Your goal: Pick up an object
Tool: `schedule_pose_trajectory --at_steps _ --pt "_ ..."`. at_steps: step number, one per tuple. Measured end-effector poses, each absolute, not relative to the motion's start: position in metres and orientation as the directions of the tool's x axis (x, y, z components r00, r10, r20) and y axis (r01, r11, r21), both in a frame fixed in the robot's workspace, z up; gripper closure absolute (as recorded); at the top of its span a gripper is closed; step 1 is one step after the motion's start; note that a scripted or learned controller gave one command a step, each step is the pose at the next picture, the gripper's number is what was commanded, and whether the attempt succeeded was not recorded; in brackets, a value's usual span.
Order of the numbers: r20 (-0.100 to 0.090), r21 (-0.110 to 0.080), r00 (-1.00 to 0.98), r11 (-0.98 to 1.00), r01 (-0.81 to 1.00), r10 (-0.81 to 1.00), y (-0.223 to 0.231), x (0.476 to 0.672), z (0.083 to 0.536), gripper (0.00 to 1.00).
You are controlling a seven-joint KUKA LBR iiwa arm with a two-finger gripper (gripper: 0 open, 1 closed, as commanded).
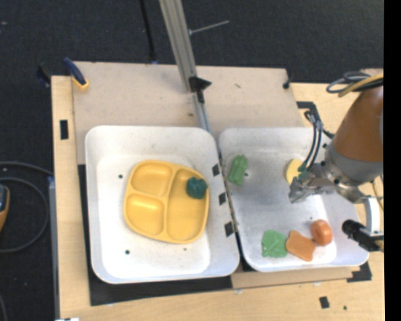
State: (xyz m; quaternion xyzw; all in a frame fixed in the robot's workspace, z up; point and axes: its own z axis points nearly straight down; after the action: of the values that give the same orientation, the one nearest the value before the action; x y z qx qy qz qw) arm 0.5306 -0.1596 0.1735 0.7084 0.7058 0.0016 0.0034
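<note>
The gripper (pixel 301 191) hung low over the right bin (pixel 267 146), toward its right half, carried by the grey arm (pixel 357 136) with its orange band, which entered from the right. Whether it was spread or pressed together could not be told from this angle, and nothing could be seen between its tips. Just behind it, partly hidden by the wrist, lay a yellow object (pixel 293 170) at the bin's floor.

Nearer the front rim of the same bin lay three pieces close together — a light green object (pixel 275 244), an orange wedge-like object (pixel 301 246) touching or almost touching it, and a rounder orange-red object (pixel 321 232) just beside the wedge. A second light green object (pixel 238 169) rested against the bin's left wall, well apart from the gripper.

The left bin (pixel 107 152) held a yellow divided plate (pixel 154 202) with three compartments. A dark green object (pixel 196 188) sat in its right-hand compartment, near the upper edge.

Both bins stood side by side on the tan worktop (pixel 134 92). A slanted aluminium rail (pixel 177 35) rose from behind the seam between the bins, and a blue-and-yellow clamp (pixel 75 73) gripped the worktop's far left corner.
</note>
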Motion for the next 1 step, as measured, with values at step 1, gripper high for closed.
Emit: schedule_pose_trajectory --at_steps 1 --pt "-0.003 0.008 -0.003 0.003 1.000 1.000 -0.1584 0.5230 0.2290 1.00"
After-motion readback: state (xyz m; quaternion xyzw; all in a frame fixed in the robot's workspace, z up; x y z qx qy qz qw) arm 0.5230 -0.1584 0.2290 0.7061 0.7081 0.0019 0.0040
